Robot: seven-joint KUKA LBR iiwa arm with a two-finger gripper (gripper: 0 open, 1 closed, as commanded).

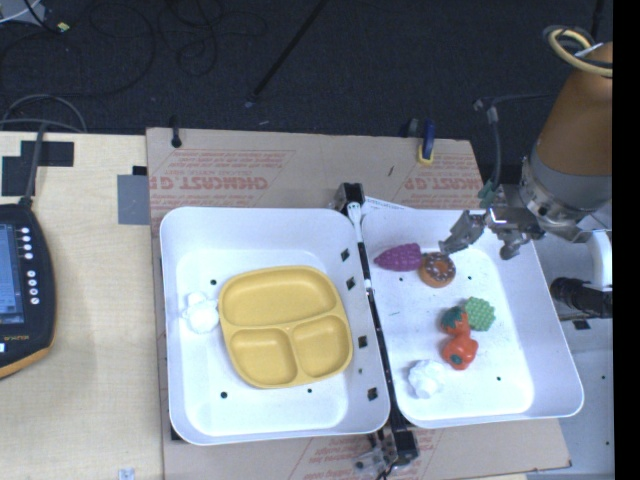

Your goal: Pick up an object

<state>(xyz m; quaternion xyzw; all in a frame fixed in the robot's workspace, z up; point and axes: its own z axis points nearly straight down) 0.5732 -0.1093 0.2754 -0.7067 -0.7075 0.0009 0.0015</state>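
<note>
Nearest the cam, at the bottom edge, a black clamp (392, 448) sits where the two bins meet.

R bin (560, 388), near end: a white crumpled lump (426, 379) lies on the floor. Just beyond it a red toy pepper (459, 351), then a small red-orange toy w/ green top (455, 319) touching a green knobbly toy veg (480, 313) on its right. These three cluster mid-bin.

L bin (180, 268): a yellow 3-compartment tray (285, 325) lies flat, roughly centred, w/ the big compartment on the far side and two smaller ones nearer. A white ball-like thing (200, 315) rests just beside the tray's left edge.

Further back in the R bin: a brown donut-like toy (437, 270) and, just left of it, a purple toy grape bunch (398, 258), near but apart. The gripper (470, 230) hangs over the far part of this bin, its tip just above-right of the donut. Can't tell how far apart the fingers are, and nothing visible betw. them. Arm's orange band (585, 108) rises at the far right.

Under both bins a cardboard sheet (280, 173) w/ red print. Left of it, on the wood bench (80, 388), a black handheld pendant (20, 288) w/ a screen. Beyond, dark floor w/ cables (150, 28).
</note>
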